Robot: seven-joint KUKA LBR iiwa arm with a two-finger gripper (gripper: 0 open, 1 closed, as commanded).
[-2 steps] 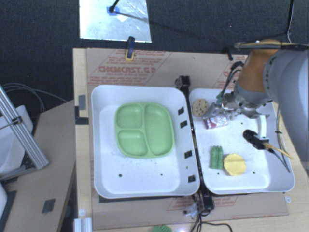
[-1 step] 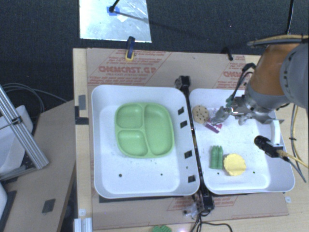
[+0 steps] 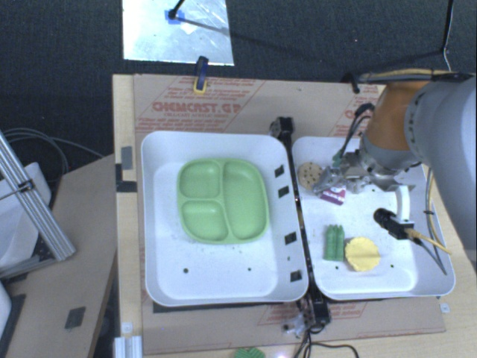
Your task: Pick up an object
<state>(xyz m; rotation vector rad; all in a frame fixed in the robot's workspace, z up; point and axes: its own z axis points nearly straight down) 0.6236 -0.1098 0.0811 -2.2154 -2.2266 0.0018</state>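
Note:
In the right bin [image 3: 425,278], my gripper [image 3: 333,179] hangs low at the back left, reaching in from the right. Just below it lies a small purple and white object [image 3: 334,196], which touches or is partly covered by the gripper's tip. A round tan cookie-like disc [image 3: 308,174] lies just left of the gripper. Nearer the front of the bin, a green ridged piece [image 3: 334,242] lies next to a yellow round object [image 3: 362,254].
The left bin [image 3: 160,274] holds a light green divided plate [image 3: 223,200]. A dark divider with black clips [image 3: 291,200] runs between the two bins. The grey arm with its orange band [image 3: 391,118] crosses the right bin's back right corner.

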